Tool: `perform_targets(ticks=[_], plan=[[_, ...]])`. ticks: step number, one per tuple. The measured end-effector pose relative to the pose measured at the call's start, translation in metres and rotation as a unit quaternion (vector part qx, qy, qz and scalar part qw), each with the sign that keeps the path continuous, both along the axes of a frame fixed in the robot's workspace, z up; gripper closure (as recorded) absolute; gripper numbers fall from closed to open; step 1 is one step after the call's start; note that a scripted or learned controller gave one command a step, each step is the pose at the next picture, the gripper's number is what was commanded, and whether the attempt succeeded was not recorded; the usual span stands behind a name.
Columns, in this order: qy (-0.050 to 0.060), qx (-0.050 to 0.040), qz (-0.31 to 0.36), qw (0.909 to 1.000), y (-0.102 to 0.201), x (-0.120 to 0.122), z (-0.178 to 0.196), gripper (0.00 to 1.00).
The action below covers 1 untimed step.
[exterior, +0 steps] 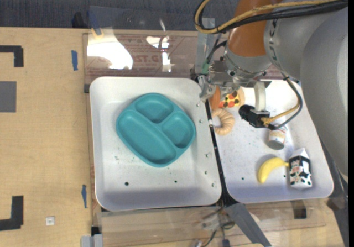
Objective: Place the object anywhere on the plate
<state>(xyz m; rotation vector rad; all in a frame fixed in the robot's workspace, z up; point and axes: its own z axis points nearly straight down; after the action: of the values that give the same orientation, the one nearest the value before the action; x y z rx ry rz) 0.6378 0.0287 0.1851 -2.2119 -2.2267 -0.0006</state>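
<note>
Hanging over the right bin (310, 130), my gripper (224, 92) sits near that bin's upper left corner, close to the wall the two bins share; whether it is spread or pressed together I cannot tell, since my wrist and its cables cover it from above. From the overhead camera, the plate (156, 128) is a teal one with three compartments, lying tilted in the middle of the left bin (110, 185) with nothing on it, so the task is not yet done. Just below my gripper lie a small orange and yellow toy (231, 98) and a tan doughnut-shaped ring (224, 121), touching or nearly touching each other; I judge one of these to be the thing I am meant to carry, because I am poised right above them, though I cannot see either one held. Further toward the lower right of the same bin rest a banana (270, 168), a small carton with black and white patches (299, 172) just beside it, and a little pale cup (276, 138) between them and me. The plate is only a short reach across the shared wall, which probably makes the grasp itself the harder part.
</note>
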Motion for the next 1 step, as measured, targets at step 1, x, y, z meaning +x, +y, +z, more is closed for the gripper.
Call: perform_targets(ticks=[1], plan=[[-0.01,-0.0027,-0.005,0.9999,0.0156,-0.0092,-0.0211,1.0]])
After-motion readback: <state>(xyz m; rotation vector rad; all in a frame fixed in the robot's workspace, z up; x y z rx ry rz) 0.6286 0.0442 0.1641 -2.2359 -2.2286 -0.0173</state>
